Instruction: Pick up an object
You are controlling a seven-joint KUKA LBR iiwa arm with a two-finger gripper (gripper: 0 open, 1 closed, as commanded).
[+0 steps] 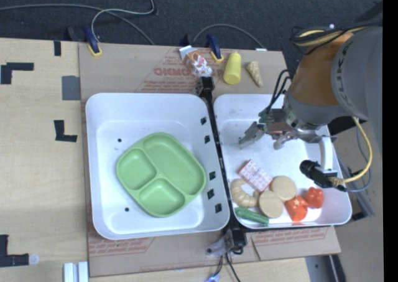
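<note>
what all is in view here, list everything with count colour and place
bins: 2, white, side by side on the bench
divided plate: 1, green, in the left bin
wafer: 1, pink and white, right bin, near its middle
croissant: 1, tan, right bin, front left
round biscuits: 2, beige, right bin, front
green vegetable: 1, green, right bin, front edge
red pieces: 2, red, right bin, front right
yellow bottle: 1, yellow, on the cardboard behind the bins
cone: 1, tan, beside the bottle
small carton: 1, white and orange, behind the bins
clamps: 2, blue, back edge of the cardboard
arm: 1, grey and orange, over the right bin
tool: 1, dark, above the right bin's back half, open, holding nothing
</note>
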